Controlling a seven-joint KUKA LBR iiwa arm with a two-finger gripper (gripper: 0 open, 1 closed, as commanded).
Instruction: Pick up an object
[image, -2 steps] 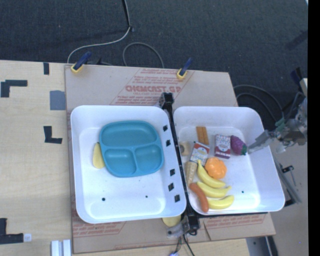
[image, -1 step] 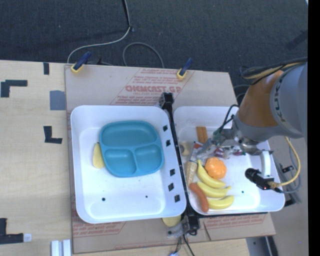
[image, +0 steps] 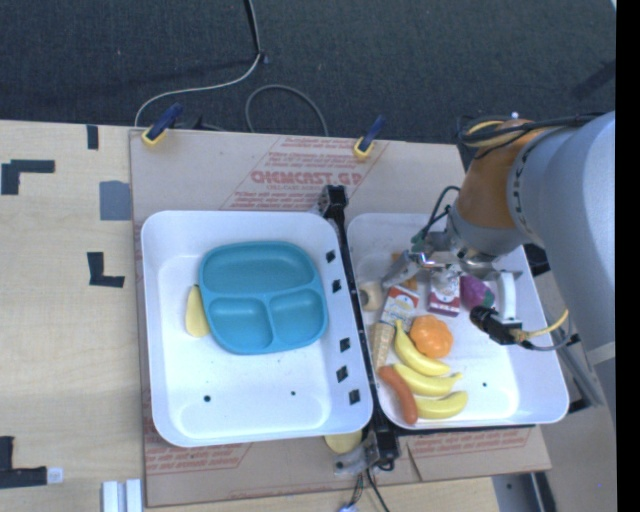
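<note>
- Arm (image: 540, 190): grey with an orange band, entering from the right, wrist bent down over the upper part of the right bin (image: 545, 395).
- Jaws (image: 432, 262): low over the clutter at the top of the right bin; how far open they stand cannot be told, nor whether anything sits between them.
- Small carton (image: 402, 303): white and red, just below and left of the jaws.
- Purple item (image: 473, 292): just right of the jaws, beside a white packet (image: 444, 296).
- Orange (image: 432, 336): below the jaws, resting against the bananas.
- 2 bananas (image: 425, 365): yellow, below the orange, the lower one near the bin's front wall.
- Carrot (image: 398, 393): orange-red, below and left of the jaws, beside the divider.
- Left bin (image: 170, 400): well to the left of the jaws, on the counter (image: 60, 330).
- Blue tray (image: 265, 296): 3 compartments, lying flat in the left bin.
- Yellow piece (image: 195, 312): touching the tray's left edge.
</note>
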